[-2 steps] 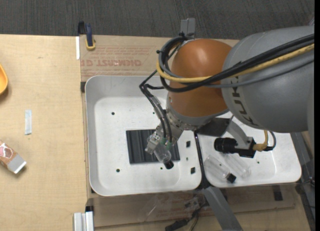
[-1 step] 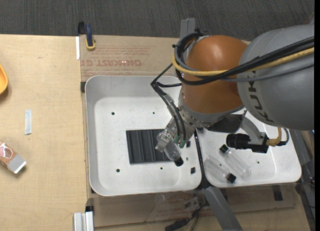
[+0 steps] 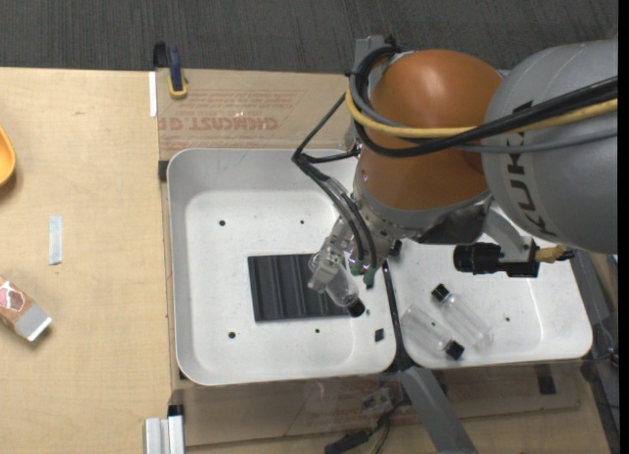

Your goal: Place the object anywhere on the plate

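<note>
Here, at frame centre, the grey-and-orange arm's two-finger gripper (image 3: 339, 280) hovers over the right edge of a dark ribbed rectangular plate (image 3: 290, 288) in the left white bin (image 3: 197, 246). It grips a clear plastic object (image 3: 332, 275), apparently at the placing step. Next comes release.

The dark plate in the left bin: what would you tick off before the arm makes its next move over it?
1. Dark plate lies flat in the left bin: ok.
2. Gripper is over the plate's right edge: ok.
3. Object between the gripper's fingers: cannot tell; something clear sits there.
4. Plate surface left of the gripper is bare: ok.
5. Clear vials lie in the right bin, apart from the plate: ok.
</note>
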Robot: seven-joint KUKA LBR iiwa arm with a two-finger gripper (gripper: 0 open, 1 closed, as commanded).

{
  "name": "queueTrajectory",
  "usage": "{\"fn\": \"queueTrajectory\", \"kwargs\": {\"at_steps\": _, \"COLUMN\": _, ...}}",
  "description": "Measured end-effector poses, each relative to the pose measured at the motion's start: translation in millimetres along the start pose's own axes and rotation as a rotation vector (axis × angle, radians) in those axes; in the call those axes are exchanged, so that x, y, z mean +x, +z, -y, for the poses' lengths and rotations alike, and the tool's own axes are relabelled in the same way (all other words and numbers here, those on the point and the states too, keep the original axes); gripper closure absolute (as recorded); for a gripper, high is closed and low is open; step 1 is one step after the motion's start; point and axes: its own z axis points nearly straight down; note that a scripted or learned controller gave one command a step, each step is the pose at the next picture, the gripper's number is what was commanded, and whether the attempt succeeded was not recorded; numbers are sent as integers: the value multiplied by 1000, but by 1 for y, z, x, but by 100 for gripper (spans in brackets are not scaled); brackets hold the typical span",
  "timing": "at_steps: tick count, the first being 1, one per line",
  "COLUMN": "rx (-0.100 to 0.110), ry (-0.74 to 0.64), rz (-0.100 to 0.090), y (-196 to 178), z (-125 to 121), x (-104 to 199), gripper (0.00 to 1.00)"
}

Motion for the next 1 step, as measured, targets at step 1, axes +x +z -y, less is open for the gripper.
{"fn": "queueTrajectory", "kwargs": {"at_steps": 1, "rx": 0, "ry": -114, "rz": 0, "y": -31, "z": -11, "x": 6, "gripper": 100}}
